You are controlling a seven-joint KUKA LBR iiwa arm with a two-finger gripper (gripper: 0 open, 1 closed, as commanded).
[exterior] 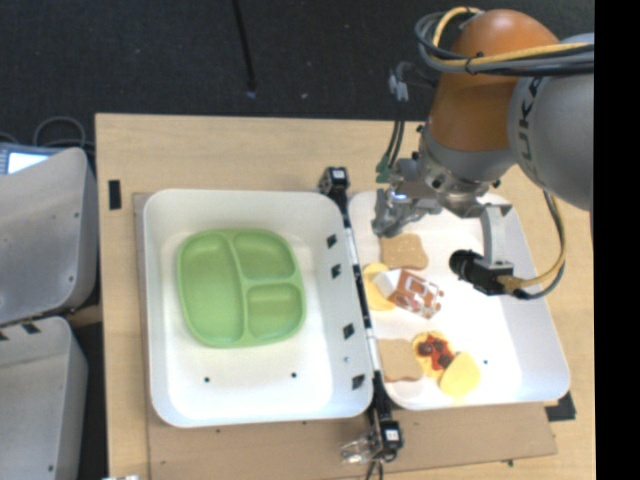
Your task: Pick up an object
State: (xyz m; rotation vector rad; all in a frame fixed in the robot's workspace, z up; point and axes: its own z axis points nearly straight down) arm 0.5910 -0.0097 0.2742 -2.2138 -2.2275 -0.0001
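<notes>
The right bin (520,353) holds several toy food pieces. A tan toast slice (405,253) lies near its top left, with a yellow piece (376,286) and a red-and-white wrapped item (417,292) just below it. Lower down are a bread slice (398,361), a red-topped piece (433,348) and a yellow round piece (461,375). My gripper (391,216) hangs over the bin's top left corner, just above the toast slice, with nothing seen in it.
A green divided plate (240,286) rests in the left bin (160,368). The raised divider (355,298) between the bins runs close to the gripper's left. A black cylinder on a cable (478,269) hangs from the arm over the right bin.
</notes>
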